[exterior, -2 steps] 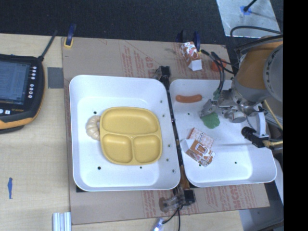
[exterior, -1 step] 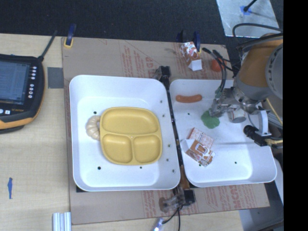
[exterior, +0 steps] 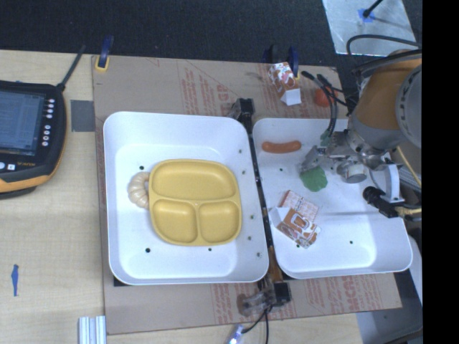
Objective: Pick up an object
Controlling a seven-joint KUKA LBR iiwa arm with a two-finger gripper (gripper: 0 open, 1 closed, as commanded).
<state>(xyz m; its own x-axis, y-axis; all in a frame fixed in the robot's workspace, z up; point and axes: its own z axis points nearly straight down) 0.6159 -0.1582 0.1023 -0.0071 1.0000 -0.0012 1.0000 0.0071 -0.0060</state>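
Two bins [exterior: 115, 192] sit side by side. The right bin holds a sausage [exterior: 281, 147], a packet [exterior: 297, 218] and a green block [exterior: 313, 180]; the left holds a yellow tray [exterior: 193, 201]. The gripper [exterior: 315, 165] is low over the block, approx. touching it, likely the pick target. Claw state: cannot tell, since the wrist blocks the view. Block not lifted.

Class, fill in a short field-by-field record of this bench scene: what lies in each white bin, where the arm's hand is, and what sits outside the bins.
left bin: yellow three-compartment plastic plate; pale ridged shell-shaped item touching the plate's left edge
right bin: reddish-brown sausage; small green block; brown-and-white crumpled packet
hand: low over the right bin, just above the green block
outside the bins: orange-edged control tablet at far left
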